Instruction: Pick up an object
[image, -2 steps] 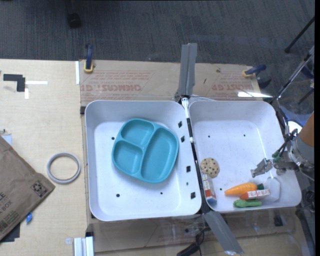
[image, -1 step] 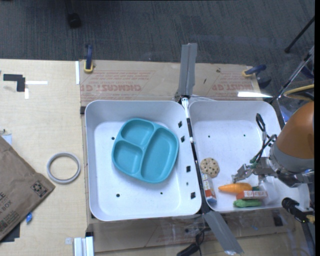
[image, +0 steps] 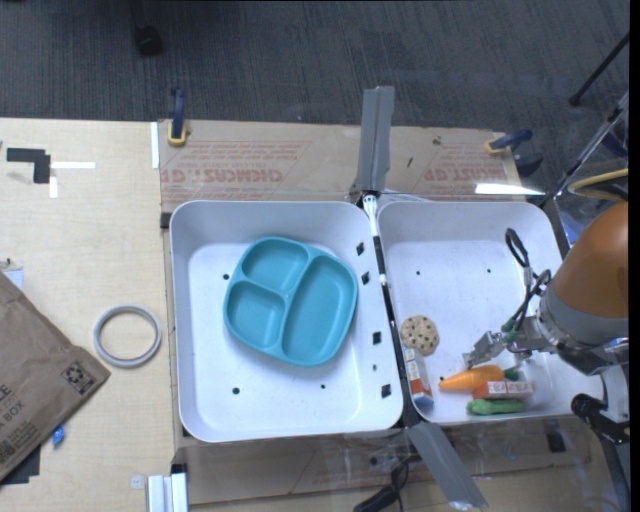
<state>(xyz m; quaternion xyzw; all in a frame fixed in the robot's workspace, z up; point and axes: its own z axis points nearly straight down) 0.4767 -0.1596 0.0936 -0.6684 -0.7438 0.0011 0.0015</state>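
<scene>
Brown cardboard (image: 40, 375) lies at the far left edge of the tabletop (image: 80, 240), as far from the claw (image: 488, 347) as anything here. Nearer, a roll of pale tape (image: 127, 334) sits flat on the bare wood, still well to the claw's left. The left white bin (image: 190, 300) comes next; it holds a turquoise divided plate (image: 291, 300), lying flat with three compartments, well apart from the claw and across the divider from it.

In the right white bin (image: 450, 240), a round cookie (image: 420, 334) rests near the divider, just left of the claw and level with it. Below the cookie, along the bin's left wall, stands a small tube with an orange and white label (image: 416, 378); what it is cannot be read from here. The claw hangs low over the bin floor, reaching in from the right, its metal tips pointing down and left. Whether those tips are spread or closed is hard to judge at this angle, and nothing shows between them. Just beneath the claw lies an orange carrot (image: 472, 379), so close that it may be touching the tips. Right of the carrot sits a small pink and white packet (image: 515, 387), and under both a green pod-shaped object (image: 497, 405). The grey arm with its orange band (image: 598, 280) rises to the claw's right
</scene>
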